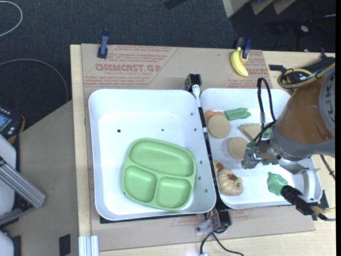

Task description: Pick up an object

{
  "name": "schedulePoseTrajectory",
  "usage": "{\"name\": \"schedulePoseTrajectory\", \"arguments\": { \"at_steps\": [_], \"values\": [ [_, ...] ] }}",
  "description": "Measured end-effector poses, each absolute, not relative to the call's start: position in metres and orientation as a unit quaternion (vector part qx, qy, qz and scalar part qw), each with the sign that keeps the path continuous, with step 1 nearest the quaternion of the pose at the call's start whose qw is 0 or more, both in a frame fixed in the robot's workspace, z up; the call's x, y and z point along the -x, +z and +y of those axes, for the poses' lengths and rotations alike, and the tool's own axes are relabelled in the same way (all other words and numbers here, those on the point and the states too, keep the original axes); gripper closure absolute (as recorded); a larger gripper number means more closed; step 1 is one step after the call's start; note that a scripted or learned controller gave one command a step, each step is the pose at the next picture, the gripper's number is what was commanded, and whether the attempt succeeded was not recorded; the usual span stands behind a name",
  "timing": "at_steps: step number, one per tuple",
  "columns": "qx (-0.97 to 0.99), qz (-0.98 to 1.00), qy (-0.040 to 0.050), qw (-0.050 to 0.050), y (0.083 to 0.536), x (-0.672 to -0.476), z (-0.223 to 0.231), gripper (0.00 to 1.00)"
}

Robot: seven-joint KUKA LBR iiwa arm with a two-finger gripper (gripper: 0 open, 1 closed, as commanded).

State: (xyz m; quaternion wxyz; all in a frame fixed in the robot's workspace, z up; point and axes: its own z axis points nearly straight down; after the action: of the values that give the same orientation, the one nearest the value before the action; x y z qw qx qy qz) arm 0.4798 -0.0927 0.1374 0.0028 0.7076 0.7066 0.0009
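Dark carpet is seen around a table [133,68] carrying two white bins side by side. A green divided tray [159,172] is held in the left bin [106,111]. Small food items are scattered in the right bin [250,199]: two tan round pieces [219,126], a green piece [237,113] at the far side, a second green piece [276,183] near the arm, and a lumpy tan item [230,184] at the near left. The claw [254,158] is placed low over the bin middle; nothing is seen gripped, and its opening cannot be judged. The lumpy item lies just near-left of the claw, the closer round piece immediately left.
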Motion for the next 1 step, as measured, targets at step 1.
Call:
{"name": "schedulePoseTrajectory", "arguments": {
  "at_steps": [1],
  "values": [
    [-0.708, 0.706, 0.0013, 0.004, 0.1474, -0.4803, -0.0926, 1.0]
  ]
}}
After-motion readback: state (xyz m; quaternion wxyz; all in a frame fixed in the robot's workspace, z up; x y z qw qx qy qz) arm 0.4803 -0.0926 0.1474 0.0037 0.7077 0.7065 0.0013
